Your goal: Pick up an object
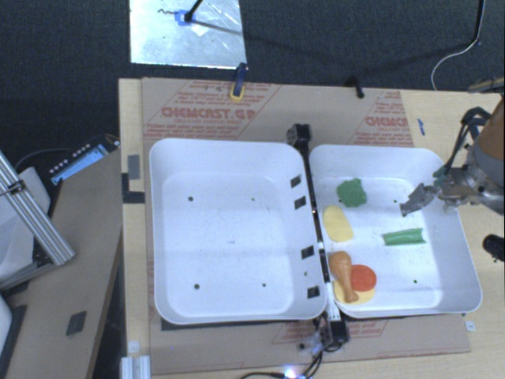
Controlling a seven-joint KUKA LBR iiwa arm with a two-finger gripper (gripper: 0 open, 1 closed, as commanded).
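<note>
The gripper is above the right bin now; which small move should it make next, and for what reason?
Probably a short move down and toward the bench's front edge, onto the green stick. The gripper hangs just above that piece with nothing between its fingers, and the stick lies alone on the right bin floor, apart from the green lump and the yellow piece, so it looks the nearest and easiest target.

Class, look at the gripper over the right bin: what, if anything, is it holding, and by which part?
Nothing. The gripper hangs above the right bin, apart from the green stick below it.
</note>
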